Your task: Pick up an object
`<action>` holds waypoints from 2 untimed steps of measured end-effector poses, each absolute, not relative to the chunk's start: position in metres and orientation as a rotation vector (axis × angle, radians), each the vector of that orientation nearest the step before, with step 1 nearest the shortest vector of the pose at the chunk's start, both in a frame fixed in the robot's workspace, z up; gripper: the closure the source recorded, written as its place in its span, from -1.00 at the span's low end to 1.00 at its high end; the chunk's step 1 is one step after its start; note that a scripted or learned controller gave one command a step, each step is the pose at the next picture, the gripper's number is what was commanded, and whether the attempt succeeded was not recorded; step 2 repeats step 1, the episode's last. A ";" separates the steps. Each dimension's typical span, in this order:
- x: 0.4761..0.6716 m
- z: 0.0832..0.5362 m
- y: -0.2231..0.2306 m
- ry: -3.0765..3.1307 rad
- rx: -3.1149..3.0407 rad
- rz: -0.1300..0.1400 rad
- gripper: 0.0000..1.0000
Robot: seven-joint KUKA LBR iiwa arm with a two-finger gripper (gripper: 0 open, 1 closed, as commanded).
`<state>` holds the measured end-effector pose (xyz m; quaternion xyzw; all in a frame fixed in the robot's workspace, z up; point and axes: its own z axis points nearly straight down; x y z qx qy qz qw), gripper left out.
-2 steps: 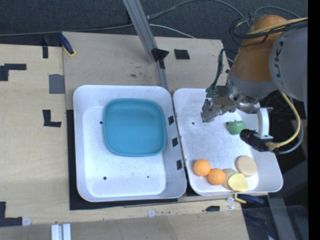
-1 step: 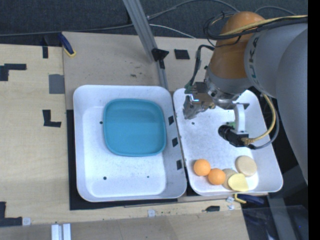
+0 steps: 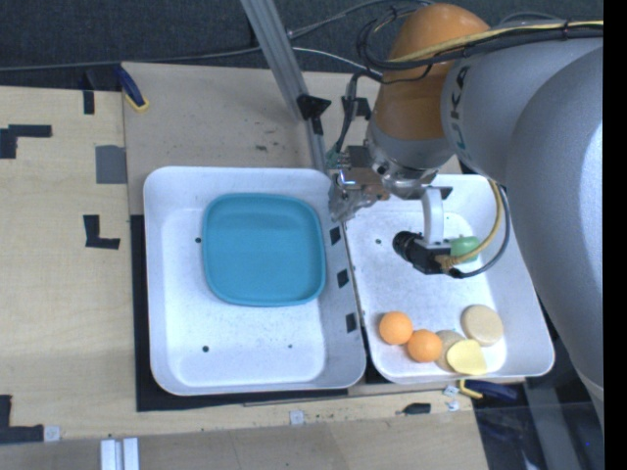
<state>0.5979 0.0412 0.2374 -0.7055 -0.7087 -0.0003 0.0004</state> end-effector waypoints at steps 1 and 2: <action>0.618 0.243 0.091 -2.226 -2.216 0.000 1.00; 0.618 0.243 0.091 -2.226 -2.216 0.000 1.00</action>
